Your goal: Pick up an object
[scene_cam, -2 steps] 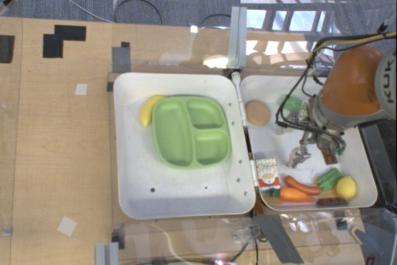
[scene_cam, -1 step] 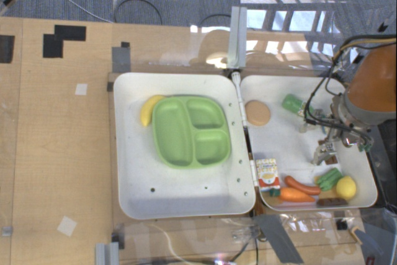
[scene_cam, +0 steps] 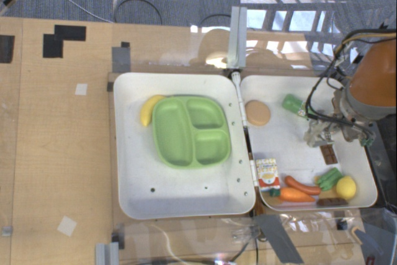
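We see two white bins on the bench. The left bin [scene_cam: 133,195] holds a green tray [scene_cam: 189,131] with three sections, and a yellow banana [scene_cam: 147,110] peeks out from under its upper left edge. The right bin [scene_cam: 291,127] holds a round tan cookie [scene_cam: 257,112] near its upper left, a green thing [scene_cam: 291,103] beside the arm's cables, and a small carton [scene_cam: 267,172] at the lower left. Along the bottom lie a carrot [scene_cam: 296,195], a red sausage [scene_cam: 302,185], a green pepper [scene_cam: 329,178] and a yellow lemon [scene_cam: 345,187]. The claw [scene_cam: 322,135] hangs at the right of this bin. It looks blurry, so we cannot tell if it is open or holding anything.
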`<state>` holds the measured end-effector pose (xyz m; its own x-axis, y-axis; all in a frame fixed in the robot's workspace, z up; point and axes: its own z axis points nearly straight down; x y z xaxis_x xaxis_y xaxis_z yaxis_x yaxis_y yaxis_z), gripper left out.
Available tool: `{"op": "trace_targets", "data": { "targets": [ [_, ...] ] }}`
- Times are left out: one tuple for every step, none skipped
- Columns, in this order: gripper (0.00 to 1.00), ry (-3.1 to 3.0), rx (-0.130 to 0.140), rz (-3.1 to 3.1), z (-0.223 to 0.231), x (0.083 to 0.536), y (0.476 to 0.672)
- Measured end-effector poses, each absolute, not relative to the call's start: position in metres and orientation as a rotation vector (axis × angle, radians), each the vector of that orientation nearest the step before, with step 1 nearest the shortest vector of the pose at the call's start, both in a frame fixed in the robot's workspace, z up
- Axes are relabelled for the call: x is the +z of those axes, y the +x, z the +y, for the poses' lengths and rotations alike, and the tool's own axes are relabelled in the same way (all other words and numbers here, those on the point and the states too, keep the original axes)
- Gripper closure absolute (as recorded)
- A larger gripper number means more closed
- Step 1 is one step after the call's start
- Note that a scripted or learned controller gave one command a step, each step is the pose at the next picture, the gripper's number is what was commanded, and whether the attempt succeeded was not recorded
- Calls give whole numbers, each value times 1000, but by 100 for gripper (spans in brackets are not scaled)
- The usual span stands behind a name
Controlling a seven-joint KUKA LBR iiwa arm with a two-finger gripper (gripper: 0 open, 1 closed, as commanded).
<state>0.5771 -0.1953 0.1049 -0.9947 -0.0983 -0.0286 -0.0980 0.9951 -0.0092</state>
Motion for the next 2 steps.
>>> {"op": "trace_targets", "data": {
  "targets": [
    [0,-154,-11,3110,-195,104,577],
    [0,59,0,3149,-157,89,635]
  ]
}}
